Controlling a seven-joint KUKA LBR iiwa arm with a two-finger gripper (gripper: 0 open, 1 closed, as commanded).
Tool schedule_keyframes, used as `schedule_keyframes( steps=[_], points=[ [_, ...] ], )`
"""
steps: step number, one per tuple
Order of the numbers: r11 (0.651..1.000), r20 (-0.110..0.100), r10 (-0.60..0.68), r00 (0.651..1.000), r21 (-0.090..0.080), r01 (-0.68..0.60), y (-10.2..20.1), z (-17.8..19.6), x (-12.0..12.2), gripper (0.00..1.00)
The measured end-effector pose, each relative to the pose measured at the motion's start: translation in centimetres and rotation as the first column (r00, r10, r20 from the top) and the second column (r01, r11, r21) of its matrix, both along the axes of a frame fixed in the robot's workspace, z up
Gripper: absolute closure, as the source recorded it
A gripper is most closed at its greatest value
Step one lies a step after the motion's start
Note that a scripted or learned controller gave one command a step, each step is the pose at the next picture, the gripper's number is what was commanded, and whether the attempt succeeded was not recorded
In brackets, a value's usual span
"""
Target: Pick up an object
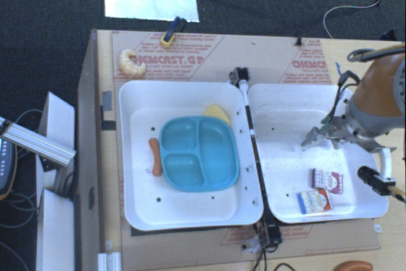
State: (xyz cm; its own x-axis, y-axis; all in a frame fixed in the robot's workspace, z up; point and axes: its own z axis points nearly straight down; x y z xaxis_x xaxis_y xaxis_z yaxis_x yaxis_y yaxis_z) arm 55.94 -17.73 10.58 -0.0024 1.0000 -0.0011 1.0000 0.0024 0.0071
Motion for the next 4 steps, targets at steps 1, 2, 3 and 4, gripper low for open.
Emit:
schedule_keyframes(
  steps=[1, 2, 3, 4],
  points=[
    [1.000, 0.003, 0.000, 1.000, 0.000, 0.000, 0.0, 1.1, 0.1, 1.00],
    [1.000, 0.003, 0.001, 1.000, 0.000, -0.001, 0.0, 1.1, 0.1, 0.00],
    [1.000, 0.005, 0.001, 1.000, 0.000, -0.001, 0.0, 2.1, 0.2, 1.00],
    [1.000, 0.005, 0.002, 1.000, 0.000, -0.002, 0.0, 2.1, 0.2, 0.00]
  ],
)
